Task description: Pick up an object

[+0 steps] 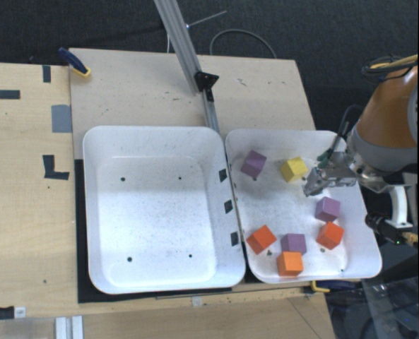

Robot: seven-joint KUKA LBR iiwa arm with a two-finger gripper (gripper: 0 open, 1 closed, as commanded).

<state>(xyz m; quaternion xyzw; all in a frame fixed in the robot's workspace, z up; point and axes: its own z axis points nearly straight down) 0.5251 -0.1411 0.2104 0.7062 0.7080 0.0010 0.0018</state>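
The right bin (350, 263) holds several small cubes. A purple cube (253, 164) and a yellow cube (293, 169) lie near its far side. Another purple cube (328, 208) sits right of centre, with an orange cube (330, 235) just in front of it. Near the front wall are an orange cube (261, 239), a purple cube (293, 243) and an orange cube (290, 263). My gripper (315, 184) hangs low over the bin, just right of the yellow cube and above the purple cube at right of centre. Nothing is seen held in it.
The left bin (96, 147) stands beside the right one, sharing a raised middle wall (230, 196). A slanted metal rail (184, 44) reaches down to the bins' far edge. The grey and orange arm (389, 126) comes in over the right bin's right side.
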